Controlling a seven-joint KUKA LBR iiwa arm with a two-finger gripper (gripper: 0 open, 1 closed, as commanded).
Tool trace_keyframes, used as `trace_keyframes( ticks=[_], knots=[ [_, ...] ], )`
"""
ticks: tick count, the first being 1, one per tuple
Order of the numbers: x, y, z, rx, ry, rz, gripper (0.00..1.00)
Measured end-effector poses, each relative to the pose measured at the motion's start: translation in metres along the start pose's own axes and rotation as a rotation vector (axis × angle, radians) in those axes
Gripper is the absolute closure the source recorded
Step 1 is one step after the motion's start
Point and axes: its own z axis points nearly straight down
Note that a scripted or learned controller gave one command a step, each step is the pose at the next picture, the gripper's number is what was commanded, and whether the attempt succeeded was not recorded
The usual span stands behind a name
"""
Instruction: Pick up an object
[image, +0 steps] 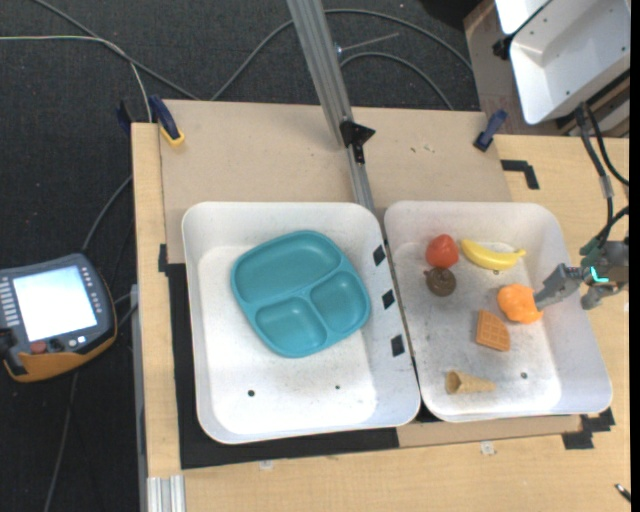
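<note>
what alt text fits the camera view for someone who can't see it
The gripper sits low by an orange object in the right bin, which also holds a banana, tomato, waffle and cone. A teal divided plate lies in the left bin.

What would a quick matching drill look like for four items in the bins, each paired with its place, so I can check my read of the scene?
Things:
1. teal divided plate
2. banana
3. waffle piece
4. ice cream cone

Places:
A. nearest the right bin's front edge
B. alone in the left bin
C. at the right bin's back, beside the red tomato
D. just below the orange fruit

Pairs: 1-B, 2-C, 3-D, 4-A
</note>
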Motion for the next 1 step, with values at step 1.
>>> trace_keyframes(
  ticks=[1],
  knots=[
    [-0.0001, 0.0003, -0.0004, -0.001, 0.0, 0.0, 0.0]
  ],
)
